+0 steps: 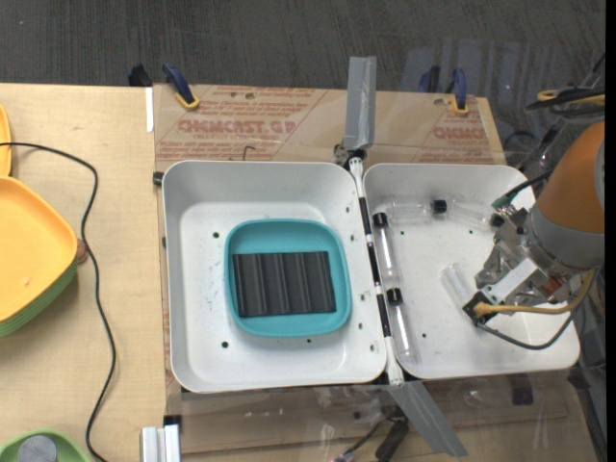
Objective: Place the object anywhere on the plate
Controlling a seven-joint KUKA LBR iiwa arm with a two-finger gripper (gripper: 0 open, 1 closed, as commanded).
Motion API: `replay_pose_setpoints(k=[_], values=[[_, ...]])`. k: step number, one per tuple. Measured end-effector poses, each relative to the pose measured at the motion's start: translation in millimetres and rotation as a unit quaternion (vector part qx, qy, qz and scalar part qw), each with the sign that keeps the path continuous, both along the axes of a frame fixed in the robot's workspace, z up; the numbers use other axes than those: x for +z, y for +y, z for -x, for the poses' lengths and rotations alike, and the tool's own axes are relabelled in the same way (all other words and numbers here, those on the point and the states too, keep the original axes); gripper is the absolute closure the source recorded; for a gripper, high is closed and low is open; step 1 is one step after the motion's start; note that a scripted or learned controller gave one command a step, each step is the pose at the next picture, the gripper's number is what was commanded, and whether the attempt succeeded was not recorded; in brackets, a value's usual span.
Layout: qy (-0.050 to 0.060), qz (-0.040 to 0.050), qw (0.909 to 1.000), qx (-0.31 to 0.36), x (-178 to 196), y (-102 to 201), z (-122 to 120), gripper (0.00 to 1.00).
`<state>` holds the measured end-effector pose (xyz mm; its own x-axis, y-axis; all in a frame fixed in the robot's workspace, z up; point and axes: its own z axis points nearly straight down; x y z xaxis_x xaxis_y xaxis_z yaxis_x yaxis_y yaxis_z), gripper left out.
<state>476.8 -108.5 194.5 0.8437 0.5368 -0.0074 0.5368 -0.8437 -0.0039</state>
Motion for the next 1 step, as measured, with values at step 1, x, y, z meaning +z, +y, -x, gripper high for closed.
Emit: replay_pose_setpoints(k=[1], values=[[0.000,0.0000,1.0000,0.000,0.0,-0.1,0.0,0.00]])
